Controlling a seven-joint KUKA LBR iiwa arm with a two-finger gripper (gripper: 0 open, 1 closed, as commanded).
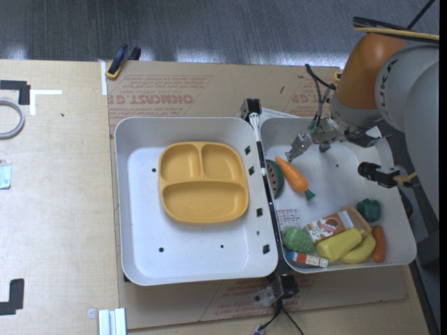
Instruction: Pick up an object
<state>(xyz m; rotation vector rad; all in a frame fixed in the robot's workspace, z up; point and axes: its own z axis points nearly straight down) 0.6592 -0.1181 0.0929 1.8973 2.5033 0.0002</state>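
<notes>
Looking down from my console, I see the arm (391,75) reaching in from the right over the right bin (398,208), with the jaws (302,149) low above the bin's far left part, just up and to the right of the toy carrot (293,176). Nothing sits between them; they hang free of the carrot, though the view is too small and dark there for me to tell whether they are parted or closed. The carrot lies at a slant on the bin floor, its green end toward the near side, and a watermelon slice (273,179) lies just beside it against the bin's left wall. Along the near edge of this bin I see a cluster of things: a green leafy piece (299,239), a yellow banana-like piece (343,246), a printed carton (328,225) partly under them, and an orange piece (379,243) at the right end. A dark green lump (368,209) sits near the right wall, apart from the cluster. In the left bin (140,257) a yellow divided plate (204,182) lies flat near the middle, with three compartments. Both bins rest side by side on a cardboard sheet (160,93) on the surface (49,208).
</notes>
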